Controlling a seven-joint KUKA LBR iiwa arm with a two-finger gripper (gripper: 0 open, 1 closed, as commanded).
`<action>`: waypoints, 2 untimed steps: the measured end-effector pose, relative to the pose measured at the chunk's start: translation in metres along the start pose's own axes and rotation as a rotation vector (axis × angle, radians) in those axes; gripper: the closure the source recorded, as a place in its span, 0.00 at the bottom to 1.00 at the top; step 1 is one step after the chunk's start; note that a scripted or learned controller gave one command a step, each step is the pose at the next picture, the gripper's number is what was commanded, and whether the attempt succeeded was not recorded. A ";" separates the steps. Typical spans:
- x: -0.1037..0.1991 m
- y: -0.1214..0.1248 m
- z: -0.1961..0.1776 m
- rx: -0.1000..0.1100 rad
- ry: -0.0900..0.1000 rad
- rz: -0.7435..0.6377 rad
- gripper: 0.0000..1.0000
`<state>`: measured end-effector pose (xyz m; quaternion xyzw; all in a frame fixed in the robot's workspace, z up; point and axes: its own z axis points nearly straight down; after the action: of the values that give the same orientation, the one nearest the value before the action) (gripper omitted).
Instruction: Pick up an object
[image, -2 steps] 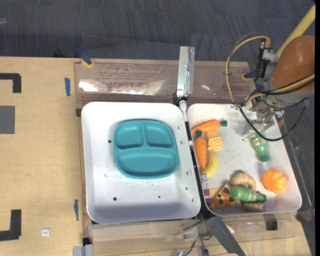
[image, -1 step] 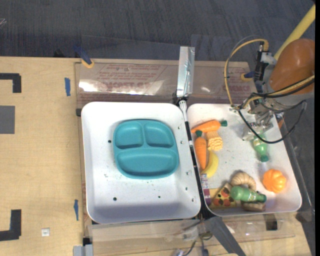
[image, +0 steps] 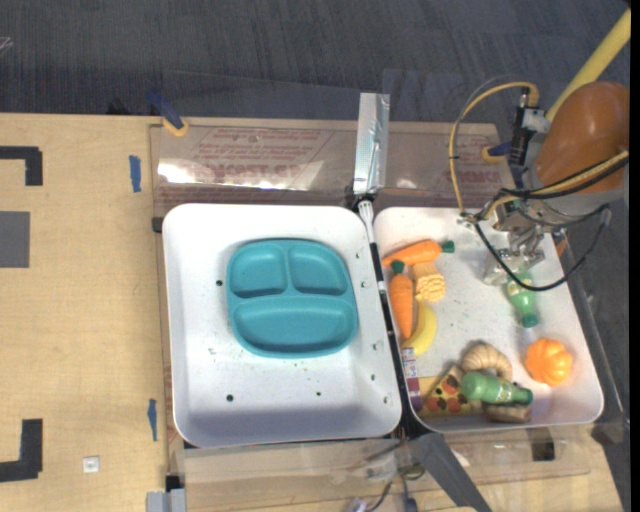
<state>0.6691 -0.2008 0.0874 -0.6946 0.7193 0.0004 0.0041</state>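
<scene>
My gripper (image: 514, 262) hangs over the back right part of the right bin (image: 580, 330), under the orange wrist band. A small green toy (image: 523, 304) sits just in front of the gripper, and I cannot tell whether the two touch. Also in this bin are two carrots (image: 402, 296), a corn cob (image: 431, 288), a banana (image: 424, 330), an orange fruit (image: 548, 360), a tan bread piece (image: 484, 356), a green vegetable (image: 494, 388) and a pizza slice (image: 444, 396).
The left bin (image: 190, 330) holds a teal divided plate (image: 292, 296). A raised divider wall (image: 384, 300) separates the two bins. Yellow and black cables (image: 470, 130) loop behind the right bin near the wrist.
</scene>
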 end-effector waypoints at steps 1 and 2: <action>0.000 0.000 0.000 0.000 0.001 0.027 1.00; 0.002 -0.001 0.000 0.001 -0.004 0.020 1.00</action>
<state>0.6698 -0.2030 0.0874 -0.6874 0.7262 0.0014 0.0058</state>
